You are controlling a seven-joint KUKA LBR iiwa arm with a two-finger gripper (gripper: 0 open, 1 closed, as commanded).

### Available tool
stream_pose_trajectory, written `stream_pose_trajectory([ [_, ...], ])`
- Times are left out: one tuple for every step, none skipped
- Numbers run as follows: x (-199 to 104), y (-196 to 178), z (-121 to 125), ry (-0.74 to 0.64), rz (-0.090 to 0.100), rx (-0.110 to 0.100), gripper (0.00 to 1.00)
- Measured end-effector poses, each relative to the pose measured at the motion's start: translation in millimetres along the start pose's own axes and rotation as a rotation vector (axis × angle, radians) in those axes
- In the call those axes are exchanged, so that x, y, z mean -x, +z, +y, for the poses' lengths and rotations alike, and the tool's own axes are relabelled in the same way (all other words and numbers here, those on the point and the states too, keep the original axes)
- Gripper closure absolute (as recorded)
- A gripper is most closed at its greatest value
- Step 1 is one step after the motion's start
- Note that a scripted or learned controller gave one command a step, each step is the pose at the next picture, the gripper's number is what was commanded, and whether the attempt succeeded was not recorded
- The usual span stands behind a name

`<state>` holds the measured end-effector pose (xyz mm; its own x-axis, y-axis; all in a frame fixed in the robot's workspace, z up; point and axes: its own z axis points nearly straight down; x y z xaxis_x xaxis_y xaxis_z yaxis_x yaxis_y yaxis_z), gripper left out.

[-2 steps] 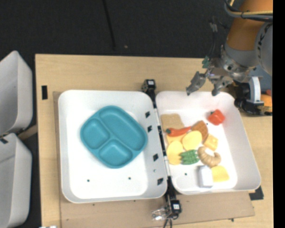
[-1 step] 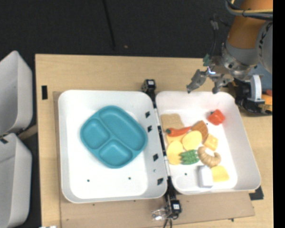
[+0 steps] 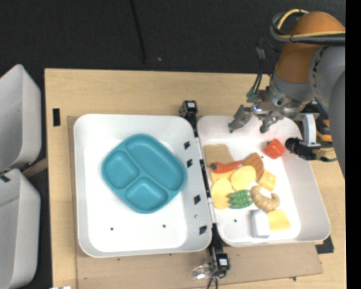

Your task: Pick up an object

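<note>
Scene: A grey KUKA arm with an orange band reaches over the right bin, which holds a heap of toy food; this bin serves as the landmark below.
Gripper: The gripper hangs above the bin's far end, its two fingers spread apart with nothing between them.
Task's thing: No single target is marked. The nearest candidate is the red block, lying alone just beside the gripper, toward the bin's right wall.
Other contents: In the bin's middle lie a brown slice, an orange carrot-like piece, yellow rounds, a green piece, a tan curled piece, a yellow block and a white block, most of them touching.
Neighbour: Left of the bin, the second bin carries a blue divided plate.
Step in hand: Likely the approach, before any descent.
Next move: It calls for lowering the open fingers astride one piece; the lone red block looks easier than the crowded pile.
Hard to make out: The gripper's height above the floor of the bin cannot be judged; the arm's upper part is cut off at the frame edge.
</note>
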<state>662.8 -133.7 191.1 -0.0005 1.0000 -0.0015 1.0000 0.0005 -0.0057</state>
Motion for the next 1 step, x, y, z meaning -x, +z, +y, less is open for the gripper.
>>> stream_pose_trajectory([
  [-4.8, 48.0, -7.4, 0.003, 0.000, 0.002, 0.00],
])
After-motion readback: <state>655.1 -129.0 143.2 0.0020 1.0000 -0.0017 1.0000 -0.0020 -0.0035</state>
